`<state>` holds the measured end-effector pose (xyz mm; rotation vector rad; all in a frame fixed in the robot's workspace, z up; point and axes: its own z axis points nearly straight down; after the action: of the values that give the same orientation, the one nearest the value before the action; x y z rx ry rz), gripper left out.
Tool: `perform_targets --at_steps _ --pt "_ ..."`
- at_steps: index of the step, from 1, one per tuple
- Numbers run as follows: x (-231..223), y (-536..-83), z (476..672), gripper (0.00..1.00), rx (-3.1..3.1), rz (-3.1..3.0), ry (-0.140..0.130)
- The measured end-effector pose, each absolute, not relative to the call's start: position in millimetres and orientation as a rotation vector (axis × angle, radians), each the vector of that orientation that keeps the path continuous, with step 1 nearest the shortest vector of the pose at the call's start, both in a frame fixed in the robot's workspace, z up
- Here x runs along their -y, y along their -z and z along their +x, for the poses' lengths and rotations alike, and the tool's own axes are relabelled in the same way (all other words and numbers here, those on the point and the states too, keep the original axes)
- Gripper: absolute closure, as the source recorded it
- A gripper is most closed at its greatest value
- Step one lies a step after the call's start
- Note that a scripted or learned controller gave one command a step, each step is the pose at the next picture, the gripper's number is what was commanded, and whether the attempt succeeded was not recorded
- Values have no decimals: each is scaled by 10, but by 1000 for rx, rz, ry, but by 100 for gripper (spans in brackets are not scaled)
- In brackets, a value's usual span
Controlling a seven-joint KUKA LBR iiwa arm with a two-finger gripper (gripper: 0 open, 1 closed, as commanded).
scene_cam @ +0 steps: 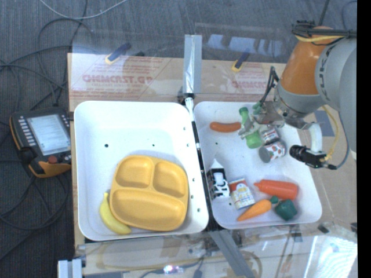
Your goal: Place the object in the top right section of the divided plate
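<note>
The yellow divided plate (152,191) lies in the left bin, with its two small sections on the far side and the large one nearest me. My gripper (254,124) hangs low over the upper part of the right bin. Directly below it are a green object (253,139) and a small can (269,135). An orange sausage (225,127) lies just left of the gripper. Whether anything sits between the fingers is hidden by the wrist.
A banana (111,215) rests against the plate's lower left edge. The right bin (313,210) also holds a second can (273,152), a red pepper (277,188), a carrot (254,210), a dark green item (285,209), a small carton (218,182) and a jar (241,193).
</note>
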<state>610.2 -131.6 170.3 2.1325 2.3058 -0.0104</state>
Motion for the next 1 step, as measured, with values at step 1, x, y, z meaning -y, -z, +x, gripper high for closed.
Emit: perform_targets --at_steps 1 --pt "474 -1833 6078 100 -2521 1876 3"
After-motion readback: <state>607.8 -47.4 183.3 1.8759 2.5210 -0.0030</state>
